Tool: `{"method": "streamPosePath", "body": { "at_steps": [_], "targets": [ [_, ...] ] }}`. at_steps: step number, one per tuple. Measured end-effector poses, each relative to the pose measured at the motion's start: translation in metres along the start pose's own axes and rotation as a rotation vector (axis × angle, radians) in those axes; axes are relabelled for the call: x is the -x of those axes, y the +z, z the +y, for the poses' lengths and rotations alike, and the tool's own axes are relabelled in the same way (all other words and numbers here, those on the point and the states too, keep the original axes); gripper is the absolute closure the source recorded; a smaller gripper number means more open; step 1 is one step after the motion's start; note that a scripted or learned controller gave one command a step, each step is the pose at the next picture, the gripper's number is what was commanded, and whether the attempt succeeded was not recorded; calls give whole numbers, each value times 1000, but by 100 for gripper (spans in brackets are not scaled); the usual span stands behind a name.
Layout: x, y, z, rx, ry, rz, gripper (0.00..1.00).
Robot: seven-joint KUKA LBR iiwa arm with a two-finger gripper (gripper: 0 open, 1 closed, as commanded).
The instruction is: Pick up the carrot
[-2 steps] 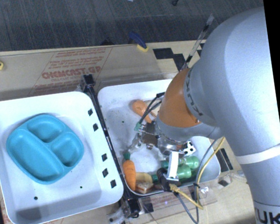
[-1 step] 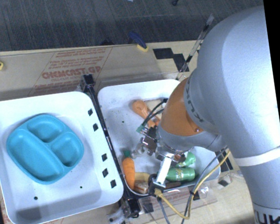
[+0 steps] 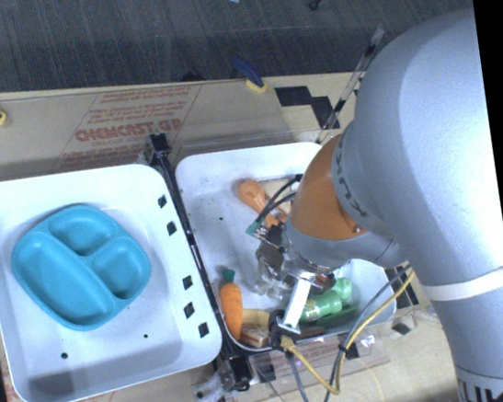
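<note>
Arm [image 3: 435,188]: grey, with an orange band above the wrist, reaching in from the right and covering much of the right bin.
Surface [image 3: 111,127]: tan board with red print, carrying both bins side by side.
Left bin [image 3: 2,277]: shallow, white, holding the blue plate.
Right bin [image 3: 204,193]: shallow, white, holding the carrot and other small things.
Blue plate [image 3: 79,264]: three compartments, lying toward the left bin's rear left.
Claw [image 3: 275,271]: low over the middle of the right bin; how far it is open cannot be told, and nothing is seen in its hold.
Green bottle [image 3: 330,300]: lying on its side under the wrist, near the bin's front.
Carrot [image 3: 232,308]: orange with a green top, lying at the right bin's front left, just left of the claw.
Pale orange piece [image 3: 252,192]: toward the right bin's rear, beside the wrist.
</note>
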State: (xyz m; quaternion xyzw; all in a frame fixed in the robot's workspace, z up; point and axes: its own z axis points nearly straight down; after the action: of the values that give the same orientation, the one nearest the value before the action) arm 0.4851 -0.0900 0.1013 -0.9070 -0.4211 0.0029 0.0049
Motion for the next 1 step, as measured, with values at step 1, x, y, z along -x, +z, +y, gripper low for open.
{"method": "streamPosePath", "body": {
  "at_steps": [1],
  "targets": [
    [-45, -91, -19, 1, 391, 2, 100]
  ]
}}
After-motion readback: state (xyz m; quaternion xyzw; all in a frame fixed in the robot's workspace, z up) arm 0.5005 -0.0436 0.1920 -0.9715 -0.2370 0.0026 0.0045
